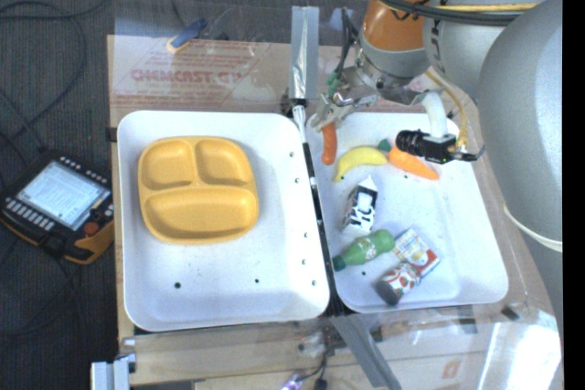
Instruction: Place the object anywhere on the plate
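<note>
A yellow divided plate [196, 189] lies in the left white bin [219, 288], toward its back left. My gripper [329, 114] hangs over the back left corner of the right bin [466, 233], close to the wall between the two bins. A small orange sausage-shaped object [328, 144] hangs upright from the fingertips, its top end pinched between them. The plate is well to the left of the gripper, across the dividing wall.
In the right bin lie a banana [361, 160], a carrot [413, 164], a black-and-white carton [363, 207], a green bottle [366, 248] and a red-and-white packet [407, 265]. A hand-held pendant [59, 205] sits off the bench at the left.
</note>
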`<state>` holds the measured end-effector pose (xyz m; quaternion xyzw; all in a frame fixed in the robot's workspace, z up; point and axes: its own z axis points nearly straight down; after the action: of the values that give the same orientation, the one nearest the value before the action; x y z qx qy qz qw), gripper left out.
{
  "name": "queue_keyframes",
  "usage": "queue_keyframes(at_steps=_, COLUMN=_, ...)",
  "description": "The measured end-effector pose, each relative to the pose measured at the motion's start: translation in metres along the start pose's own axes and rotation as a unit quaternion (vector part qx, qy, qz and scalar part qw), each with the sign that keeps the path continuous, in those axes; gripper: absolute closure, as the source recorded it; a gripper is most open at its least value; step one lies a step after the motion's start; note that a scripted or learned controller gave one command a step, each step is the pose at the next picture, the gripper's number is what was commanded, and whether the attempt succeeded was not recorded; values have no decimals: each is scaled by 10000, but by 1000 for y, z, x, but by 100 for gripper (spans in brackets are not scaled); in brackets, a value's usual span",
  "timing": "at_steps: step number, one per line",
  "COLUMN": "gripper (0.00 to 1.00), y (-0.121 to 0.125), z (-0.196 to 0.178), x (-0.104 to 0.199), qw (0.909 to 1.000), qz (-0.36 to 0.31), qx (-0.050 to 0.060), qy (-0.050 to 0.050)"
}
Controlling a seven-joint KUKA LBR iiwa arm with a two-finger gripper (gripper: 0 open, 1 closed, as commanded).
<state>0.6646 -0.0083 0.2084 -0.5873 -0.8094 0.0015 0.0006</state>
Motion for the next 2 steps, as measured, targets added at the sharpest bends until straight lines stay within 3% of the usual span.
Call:
queue_keyframes(at_steps=1, gripper=100, y=5, z=28, x=97, qw=9943, qz=1063, qx=11, qy=9)
queue_keyframes(at_steps=2, gripper=100, y=47, z=23, x=173, qw=9975, qz=701, qx=9, qy=-6)
